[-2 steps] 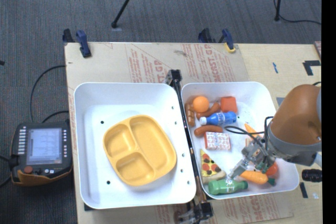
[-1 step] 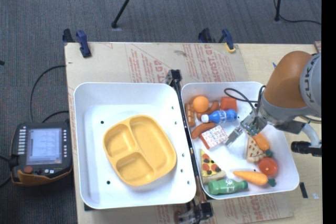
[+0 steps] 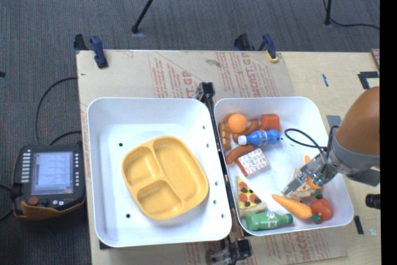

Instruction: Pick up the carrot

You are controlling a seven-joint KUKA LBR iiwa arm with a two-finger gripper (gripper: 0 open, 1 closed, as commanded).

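Observation:
The carrot is orange and tapered, and lies flat near the front of the right bin, pointing left. My gripper reaches in from the right and hangs low just above and behind the carrot's thick end, over a small beige and orange piece. The carrot is still resting on the bin floor. A red tomato touches the carrot's right end.
A green bottle and a pizza slice lie left of the carrot. Farther back are a cracker box, a blue bottle, a sausage, an orange and a red block. The left bin holds a yellow divided plate.

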